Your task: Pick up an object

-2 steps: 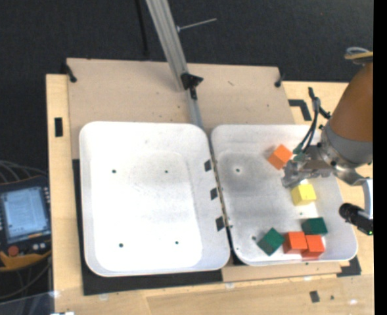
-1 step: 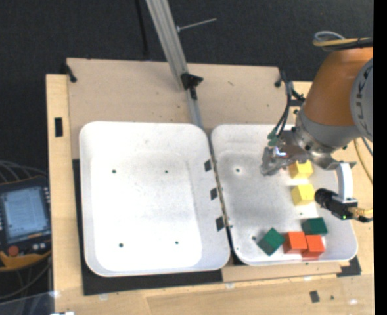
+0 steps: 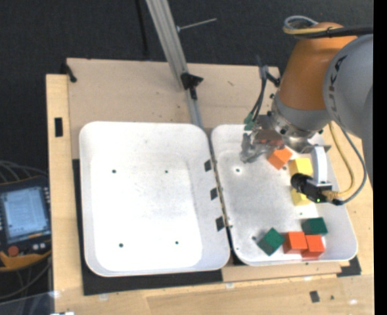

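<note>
From the overhead camera I can read no writing anywhere; the pendant screen (image 3: 23, 210) at the left edge glows pale but its text is too small to make out. The left bin (image 3: 144, 195) is bare white across its floor, so that side offers all the open room. The right bin (image 3: 252, 195) has free floor in its near-left half. Blocks crowd its right side: an orange block (image 3: 279, 157) and yellow block (image 3: 301, 166) near the top, a green block (image 3: 269, 241), two orange blocks (image 3: 304, 243) and a dark green block (image 3: 315, 226) along the near rim. My end effector (image 3: 251, 146) hangs over the right bin's far-left corner, just beside the upper orange block. I cannot tell how it is set, nor see anything held in it.
</note>
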`<state>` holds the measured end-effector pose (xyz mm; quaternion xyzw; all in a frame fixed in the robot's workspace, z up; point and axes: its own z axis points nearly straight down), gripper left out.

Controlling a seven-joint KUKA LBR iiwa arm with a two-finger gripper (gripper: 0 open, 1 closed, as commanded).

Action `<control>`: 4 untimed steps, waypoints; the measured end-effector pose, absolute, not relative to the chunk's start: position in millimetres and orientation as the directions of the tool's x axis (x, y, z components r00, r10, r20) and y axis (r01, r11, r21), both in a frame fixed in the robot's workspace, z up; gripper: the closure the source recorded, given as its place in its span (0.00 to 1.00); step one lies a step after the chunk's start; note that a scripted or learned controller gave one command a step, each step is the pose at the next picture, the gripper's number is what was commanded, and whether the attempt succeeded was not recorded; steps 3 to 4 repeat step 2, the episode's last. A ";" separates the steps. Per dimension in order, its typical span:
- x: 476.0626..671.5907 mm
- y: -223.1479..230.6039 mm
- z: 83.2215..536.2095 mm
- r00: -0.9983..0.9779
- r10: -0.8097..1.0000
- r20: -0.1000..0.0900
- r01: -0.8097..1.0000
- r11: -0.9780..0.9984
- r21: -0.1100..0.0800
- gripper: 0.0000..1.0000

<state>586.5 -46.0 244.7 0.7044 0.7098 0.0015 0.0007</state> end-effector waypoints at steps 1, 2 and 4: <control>602.7 6.9 252.0 -0.008 1.000 0.002 1.000 0.008 0.003 1.00; 625.1 56.8 236.2 -0.007 1.000 0.000 1.000 0.007 0.002 1.00; 625.1 56.8 236.2 -0.007 1.000 0.000 1.000 0.007 0.002 1.00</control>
